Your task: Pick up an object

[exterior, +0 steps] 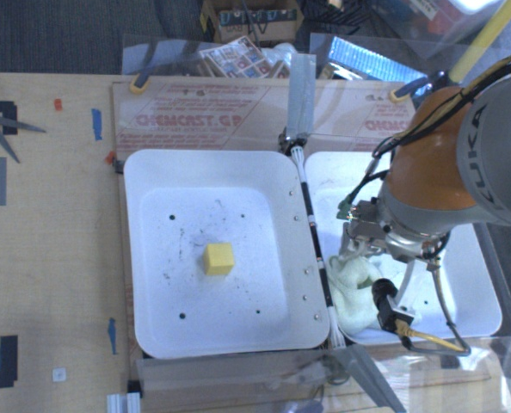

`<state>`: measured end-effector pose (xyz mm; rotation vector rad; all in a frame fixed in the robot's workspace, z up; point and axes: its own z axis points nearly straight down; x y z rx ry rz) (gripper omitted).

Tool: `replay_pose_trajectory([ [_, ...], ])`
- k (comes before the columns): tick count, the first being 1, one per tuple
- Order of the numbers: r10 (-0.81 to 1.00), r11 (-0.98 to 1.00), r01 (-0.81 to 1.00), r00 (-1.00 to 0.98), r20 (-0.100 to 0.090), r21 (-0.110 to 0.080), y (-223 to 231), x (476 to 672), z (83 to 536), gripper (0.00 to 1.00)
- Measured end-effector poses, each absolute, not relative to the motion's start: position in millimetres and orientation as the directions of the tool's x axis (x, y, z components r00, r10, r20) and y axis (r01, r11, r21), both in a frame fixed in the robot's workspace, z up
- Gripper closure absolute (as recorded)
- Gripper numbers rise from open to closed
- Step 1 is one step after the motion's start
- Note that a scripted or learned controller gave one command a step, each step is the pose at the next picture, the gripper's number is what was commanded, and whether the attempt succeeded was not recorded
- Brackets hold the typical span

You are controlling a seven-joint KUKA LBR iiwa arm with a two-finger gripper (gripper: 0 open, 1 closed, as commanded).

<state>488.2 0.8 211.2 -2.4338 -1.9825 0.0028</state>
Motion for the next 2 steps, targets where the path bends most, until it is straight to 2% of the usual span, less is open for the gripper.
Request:
replay_pose_trajectory([
  [1,0.999,0.044,0.999,-0.044,-0.001,0.0,66,536.0,211,1.0],
  [2,0.982,-0.189,0.982,0.189,-0.002,-0.001,106,584.6,199,1.0],
])
